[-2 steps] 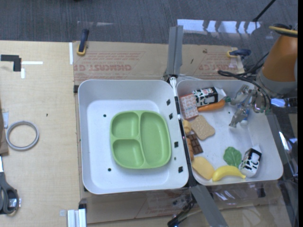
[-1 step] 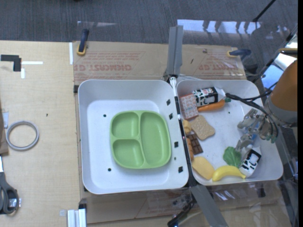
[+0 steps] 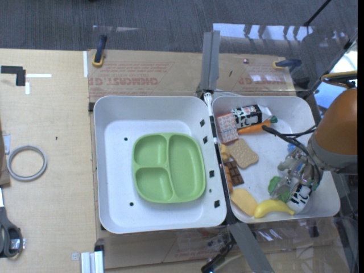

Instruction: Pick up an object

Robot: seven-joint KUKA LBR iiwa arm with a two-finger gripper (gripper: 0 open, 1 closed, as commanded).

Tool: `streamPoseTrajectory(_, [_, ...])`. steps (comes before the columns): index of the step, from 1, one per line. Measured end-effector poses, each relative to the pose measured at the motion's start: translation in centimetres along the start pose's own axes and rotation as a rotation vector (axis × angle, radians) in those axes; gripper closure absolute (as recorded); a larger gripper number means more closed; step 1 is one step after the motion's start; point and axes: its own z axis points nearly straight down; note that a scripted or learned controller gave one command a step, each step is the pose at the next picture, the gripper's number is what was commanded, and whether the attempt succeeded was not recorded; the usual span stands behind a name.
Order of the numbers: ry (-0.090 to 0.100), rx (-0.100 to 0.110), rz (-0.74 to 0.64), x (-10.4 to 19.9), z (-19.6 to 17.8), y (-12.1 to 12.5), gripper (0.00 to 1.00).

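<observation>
My gripper hangs low over the near right part of the right bin. Right beside it lie a small green item and a black-and-white patterned item; I cannot tell whether either is held. A yellow banana lies just in front of it, with a yellow wedge to the banana's left. Further left are a chocolate bar, a tan cracker and a pink wafer. A black-and-white carton and an orange carrot lie at the back.
The left bin holds a green divided plate. A grey divider post stands between the bins at the back. A grey tape ring lies on the bench at far left. The arm's orange band overhangs the right bin's edge.
</observation>
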Motion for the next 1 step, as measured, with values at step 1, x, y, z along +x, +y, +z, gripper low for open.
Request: streamPoseTrajectory(1, [0.010, -0.008, 0.002, -4.65, 0.08, -1.16, 0.00])
